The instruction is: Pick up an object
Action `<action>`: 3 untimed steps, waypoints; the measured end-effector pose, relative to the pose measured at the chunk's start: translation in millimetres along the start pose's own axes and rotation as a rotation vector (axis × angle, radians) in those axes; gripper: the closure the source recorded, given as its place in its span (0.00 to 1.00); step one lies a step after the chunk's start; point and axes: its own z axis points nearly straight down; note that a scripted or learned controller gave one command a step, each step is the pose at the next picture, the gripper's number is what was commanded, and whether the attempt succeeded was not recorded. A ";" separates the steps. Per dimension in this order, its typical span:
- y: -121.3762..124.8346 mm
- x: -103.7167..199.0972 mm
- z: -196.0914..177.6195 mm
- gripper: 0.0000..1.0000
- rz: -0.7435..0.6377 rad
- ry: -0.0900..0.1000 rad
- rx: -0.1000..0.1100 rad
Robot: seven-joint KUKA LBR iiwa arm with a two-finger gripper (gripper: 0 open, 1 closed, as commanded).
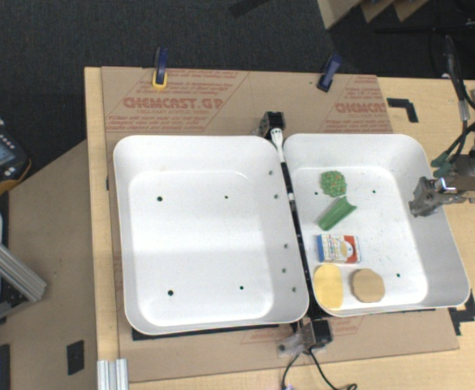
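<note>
Several small objects lie in the right bin (399,157). A green knobbly ball (332,183) sits near the bin's middle, with a green elongated piece (335,214) just below it. Lower down lies a small white packet with red and blue print (337,249). A yellow oval (328,286) and a tan round disc (368,285) rest side by side near the front wall. My gripper (426,197) hangs over the bin's right rim, well to the right of all these objects, and nothing shows in it.
The left bin (127,218) adjoins the right one along a black divider strip (290,210). Both stand on a brown cardboard sheet (221,96) held by two blue clamps (160,67). Cables and arm parts (464,149) crowd the right edge.
</note>
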 end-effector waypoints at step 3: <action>1.0 132.4 -39.0 1.00 -0.009 0.000 -0.012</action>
